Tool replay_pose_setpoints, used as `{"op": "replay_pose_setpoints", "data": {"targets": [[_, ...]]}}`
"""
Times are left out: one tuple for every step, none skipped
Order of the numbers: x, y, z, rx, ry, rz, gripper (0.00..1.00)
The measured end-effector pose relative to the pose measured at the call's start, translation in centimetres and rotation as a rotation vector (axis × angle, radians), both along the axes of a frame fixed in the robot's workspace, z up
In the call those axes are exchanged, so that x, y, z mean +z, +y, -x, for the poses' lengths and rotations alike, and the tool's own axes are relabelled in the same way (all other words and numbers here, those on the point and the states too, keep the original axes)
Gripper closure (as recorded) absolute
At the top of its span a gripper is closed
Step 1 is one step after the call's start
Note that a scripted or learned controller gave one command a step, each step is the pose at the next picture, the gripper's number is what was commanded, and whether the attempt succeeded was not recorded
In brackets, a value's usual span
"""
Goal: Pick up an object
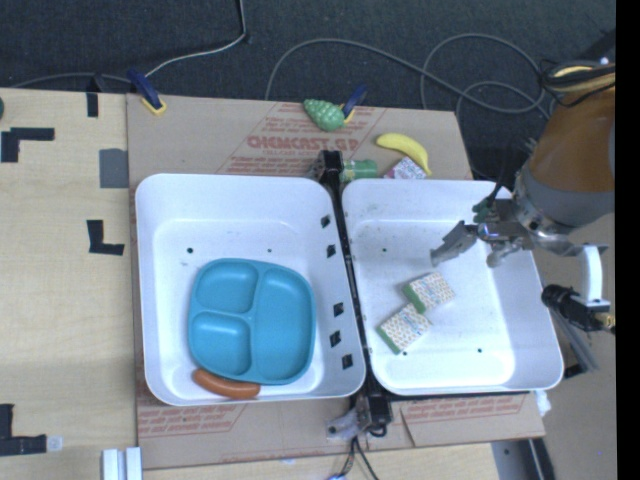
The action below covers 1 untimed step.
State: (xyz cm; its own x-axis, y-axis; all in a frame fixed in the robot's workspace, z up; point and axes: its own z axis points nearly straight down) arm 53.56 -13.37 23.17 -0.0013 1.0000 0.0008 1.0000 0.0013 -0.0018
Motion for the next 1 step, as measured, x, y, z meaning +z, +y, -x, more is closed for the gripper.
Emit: {"op": "replay_pose_setpoints", "data": {"targets": [[-12.53, 2.74, 0.23, -0.001, -0.008, 0.003, 0.0]]}}
